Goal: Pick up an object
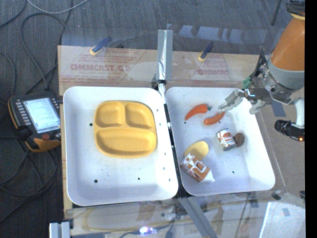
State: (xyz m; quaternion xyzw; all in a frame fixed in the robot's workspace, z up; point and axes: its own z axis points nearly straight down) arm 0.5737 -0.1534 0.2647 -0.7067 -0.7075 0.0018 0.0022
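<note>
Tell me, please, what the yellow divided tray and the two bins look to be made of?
Yellow tray: likely moulded plastic, matte, with soft rounded compartment edges. Left bin and right bin: apparently thin formed plastic, smooth white with a faint sheen and rounded rims.

Arm (292, 43): broad orange band above the wrist, rounded and glossy. Grey collar beneath it, then a darker wrist block with black fittings and thin cables. Gripper (232, 100): slim, pale metallic fingers. A white cylindrical part sits beside the wrist.

Two orange carrots (205, 114), a small can (226, 139), a yellow lump (197, 148) and a carton (196, 168) lie in the right bin (257, 175).
</note>
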